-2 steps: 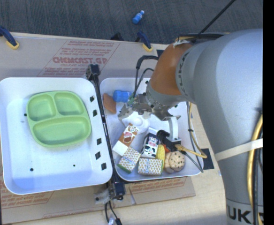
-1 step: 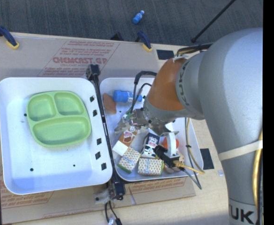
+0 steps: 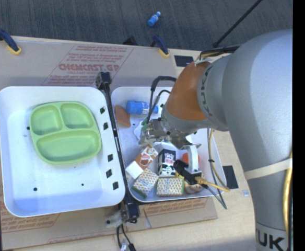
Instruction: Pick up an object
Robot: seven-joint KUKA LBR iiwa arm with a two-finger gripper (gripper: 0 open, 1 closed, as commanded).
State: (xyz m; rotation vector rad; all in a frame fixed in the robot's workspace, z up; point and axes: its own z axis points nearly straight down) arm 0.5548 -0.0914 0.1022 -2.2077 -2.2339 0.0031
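1. Camera view, layout: two shallow white bins sit side by side on a cardboard-covered bench. The left white bin [image 3: 16,192] carries a pale green three-compartment plastic tray [image 3: 65,131] toward its far side. The right white bin [image 3: 122,99] holds a jumble of small things.

2. Camera view, arm: the grey arm with the orange band [image 3: 189,95] reaches over the right bin, and the two-finger gripper [image 3: 151,132] hangs low above the bin's middle. The wrist hides the jaws, so whether they are apart or together cannot be told, and nothing can be seen held between them.

3. Camera view, candidates: a small blue plastic bottle [image 3: 137,107] lies on its side near the bin's far edge, just beside a brown-orange rounded item [image 3: 122,116] by the far-left corner. Two patterned cube-shaped packets [image 3: 157,183] sit against the near edge, with a black-and-white printed carton [image 3: 167,163] just behind them.

4. Handling, as a judgement: the bottle looks light, stiff and smooth, likely to roll or slip, so a grasp across its body suits it. The cubes look light and slightly soft, with flat opposite faces that offer the surest hold, though neighbours crowd them closely.
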